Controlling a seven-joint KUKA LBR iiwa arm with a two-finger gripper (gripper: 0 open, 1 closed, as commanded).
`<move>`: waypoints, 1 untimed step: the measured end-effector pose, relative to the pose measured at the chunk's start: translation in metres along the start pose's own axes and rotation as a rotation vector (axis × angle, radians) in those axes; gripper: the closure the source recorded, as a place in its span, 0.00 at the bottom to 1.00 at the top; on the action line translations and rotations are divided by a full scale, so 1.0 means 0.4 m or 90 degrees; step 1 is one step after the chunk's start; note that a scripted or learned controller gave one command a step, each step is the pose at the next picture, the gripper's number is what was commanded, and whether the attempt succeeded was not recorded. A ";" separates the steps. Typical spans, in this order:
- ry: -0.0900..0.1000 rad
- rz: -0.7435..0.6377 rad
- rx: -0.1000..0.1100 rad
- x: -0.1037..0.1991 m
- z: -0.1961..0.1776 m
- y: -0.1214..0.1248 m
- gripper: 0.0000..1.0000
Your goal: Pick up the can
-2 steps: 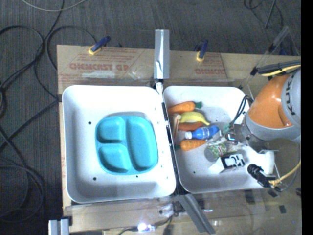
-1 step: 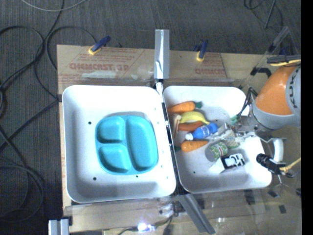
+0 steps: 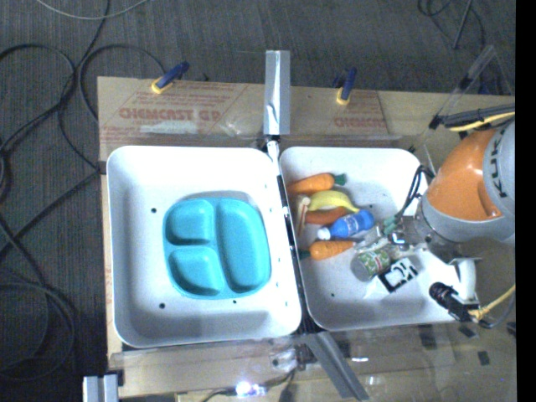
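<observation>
From the overhead camera, the desk (image 3: pixel 117 124) carries two shallow white bins side by side. The left bin (image 3: pixel 134 224) holds a blue three-compartment tray (image 3: pixel 218 245) near its middle. In the right bin (image 3: pixel 335 308), a cluster of toy food lies toward the 10 o'clock part of the floor: a carrot (image 3: pixel 314 182) at the top, a yellow banana (image 3: pixel 333 200) just below it, a blue bottle (image 3: pixel 352 223) beside that, and a second carrot (image 3: pixel 331 249) lowest in the group. The can (image 3: pixel 373 260) lies on its side just at 4 o'clock of that second carrot, near the bin's middle right; its long axis runs roughly from 8 o'clock to 2 o'clock, with the pale round end facing 8 o'clock. The tool (image 3: pixel 394 239) hangs directly over the can's 2 o'clock end, with the grey arm and its orange band (image 3: pixel 465 182) reaching in from 3 o'clock. How far the tool is open, and whether it grips anything, cannot be told at this angle.
</observation>
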State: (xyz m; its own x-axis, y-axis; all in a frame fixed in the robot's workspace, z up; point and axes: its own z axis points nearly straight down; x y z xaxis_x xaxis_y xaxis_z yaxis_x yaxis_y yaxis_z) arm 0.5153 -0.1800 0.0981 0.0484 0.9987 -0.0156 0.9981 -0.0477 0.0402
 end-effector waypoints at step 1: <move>-0.001 -0.001 -0.001 -0.003 -0.021 0.004 1.00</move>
State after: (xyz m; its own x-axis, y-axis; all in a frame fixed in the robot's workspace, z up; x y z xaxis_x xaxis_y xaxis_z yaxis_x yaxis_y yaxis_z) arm 0.5167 -0.1810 0.1065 0.0469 0.9987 -0.0173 0.9981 -0.0462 0.0411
